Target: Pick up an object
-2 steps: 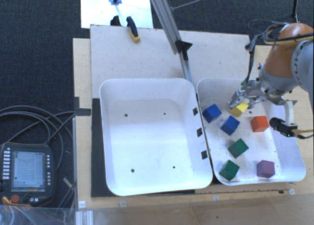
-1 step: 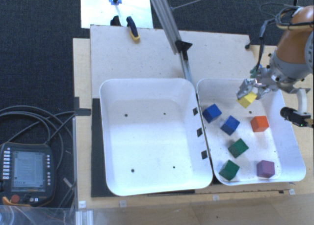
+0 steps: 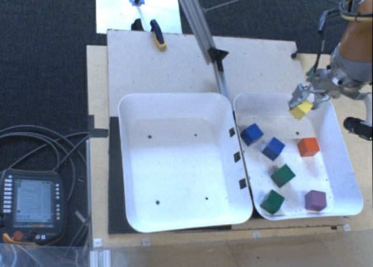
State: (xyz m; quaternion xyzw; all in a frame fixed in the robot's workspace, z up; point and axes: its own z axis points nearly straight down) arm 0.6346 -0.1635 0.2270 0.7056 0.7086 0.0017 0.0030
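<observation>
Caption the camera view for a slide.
Gripper holds a yellow block above the right bin of six coloured blocks.

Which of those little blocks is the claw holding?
The yellow block, pinched in the claw above the right bin. The blue, green, orange and purple blocks all lie on the bin floor.
</observation>
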